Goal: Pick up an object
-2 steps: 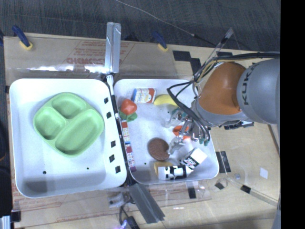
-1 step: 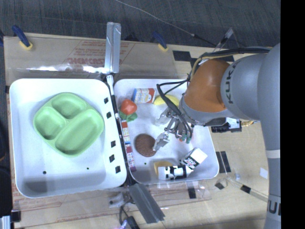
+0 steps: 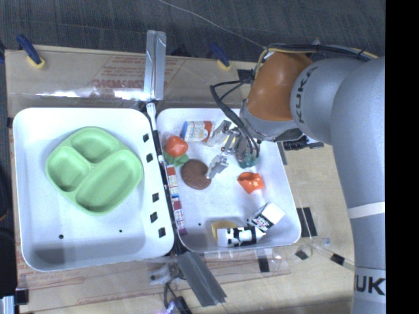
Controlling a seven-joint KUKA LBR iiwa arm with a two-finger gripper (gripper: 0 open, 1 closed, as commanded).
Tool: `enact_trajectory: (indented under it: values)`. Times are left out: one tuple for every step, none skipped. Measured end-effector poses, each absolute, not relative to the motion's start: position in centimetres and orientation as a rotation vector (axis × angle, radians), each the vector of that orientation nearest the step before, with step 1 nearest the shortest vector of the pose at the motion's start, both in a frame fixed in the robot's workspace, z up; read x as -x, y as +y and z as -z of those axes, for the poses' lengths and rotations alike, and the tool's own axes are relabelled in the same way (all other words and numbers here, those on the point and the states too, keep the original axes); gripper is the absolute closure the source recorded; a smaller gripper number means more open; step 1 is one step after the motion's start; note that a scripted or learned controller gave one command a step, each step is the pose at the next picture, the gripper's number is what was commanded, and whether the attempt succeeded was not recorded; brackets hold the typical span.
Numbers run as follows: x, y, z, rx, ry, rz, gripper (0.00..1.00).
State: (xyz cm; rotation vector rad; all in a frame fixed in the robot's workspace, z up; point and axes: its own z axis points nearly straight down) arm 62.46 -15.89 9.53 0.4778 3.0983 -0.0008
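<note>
Camera view: claw (image 3: 226, 150) low in the right bin (image 3: 283, 175), fingers spread, gripping nothing. Brown disc (image 3: 195, 174) just beside the lower fingertip; tomato toy (image 3: 175, 145) at the bin's left wall; orange piece (image 3: 251, 182) near; carton (image 3: 196, 131) behind. Green divided plate (image 3: 95, 169) in the left bin (image 3: 39, 241).

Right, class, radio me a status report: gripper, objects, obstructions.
Gripper low in right bin, nothing seen held. Round brown disc beside it. Orange-red tomato toy, small orange piece crowd nearby.
</note>
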Motion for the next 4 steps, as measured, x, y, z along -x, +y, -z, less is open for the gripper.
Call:
enact_trajectory:
  values:
    - [-56.1,-18.2,-9.6,-0.41,3.107,0.001,0.0]
    - [-59.6,-14.8,-9.5,-0.638,3.068,0.0,0.0]
    - [-56.7,-21.0,-9.4,-0.961,2.99,-0.001,0.0]
    - [-56.8,-20.8,-10.5,-0.949,2.991,-0.001,1.0]
